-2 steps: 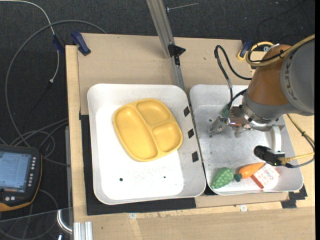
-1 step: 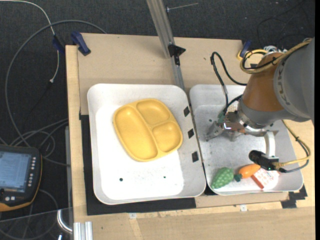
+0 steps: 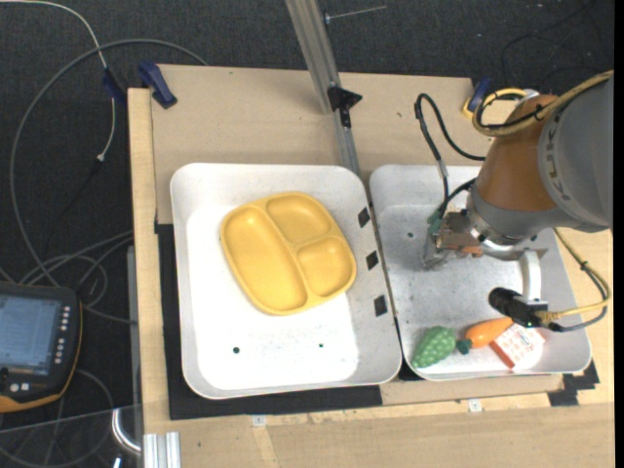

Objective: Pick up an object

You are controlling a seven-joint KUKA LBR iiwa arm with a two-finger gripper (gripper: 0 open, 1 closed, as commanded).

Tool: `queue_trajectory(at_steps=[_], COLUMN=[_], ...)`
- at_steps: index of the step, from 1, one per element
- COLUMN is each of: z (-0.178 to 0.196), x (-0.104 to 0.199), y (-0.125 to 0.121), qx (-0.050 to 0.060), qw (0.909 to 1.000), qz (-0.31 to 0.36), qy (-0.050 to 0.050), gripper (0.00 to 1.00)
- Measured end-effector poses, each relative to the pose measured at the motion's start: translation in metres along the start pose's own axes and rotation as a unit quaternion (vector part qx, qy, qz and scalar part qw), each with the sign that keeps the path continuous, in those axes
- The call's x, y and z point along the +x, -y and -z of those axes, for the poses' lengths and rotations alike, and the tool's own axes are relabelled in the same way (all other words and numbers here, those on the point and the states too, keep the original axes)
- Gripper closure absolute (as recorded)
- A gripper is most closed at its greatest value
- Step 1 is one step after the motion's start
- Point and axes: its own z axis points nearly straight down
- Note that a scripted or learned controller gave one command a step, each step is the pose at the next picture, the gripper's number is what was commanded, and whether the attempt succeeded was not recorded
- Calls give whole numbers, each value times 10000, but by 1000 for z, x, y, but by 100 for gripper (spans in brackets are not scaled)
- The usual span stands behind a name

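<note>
You've got a plain tan wooden bench [image 3: 253, 115] here with two shallow white bins sitting side by side on it. The left bin [image 3: 195, 291] sits on a black mat [image 3: 168, 359] that pokes out along its left and near edges. The right bin [image 3: 409, 188] butts right up against it. A blue clamp [image 3: 156, 84] grips the far left corner of the bench.

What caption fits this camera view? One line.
Gripper hangs over the right bin, apart from the toy carrot; a yellow plate fills the left bin.
</note>
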Motion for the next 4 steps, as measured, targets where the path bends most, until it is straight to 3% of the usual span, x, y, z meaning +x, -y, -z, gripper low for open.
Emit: queue_trajectory(at_steps=[3,4], z=[148,135], x=[11,64], y=[-20,-5], qx=[-36,19], qw=[10000,10000], qz=[5,25], qy=[16,-5], gripper=[100,100])
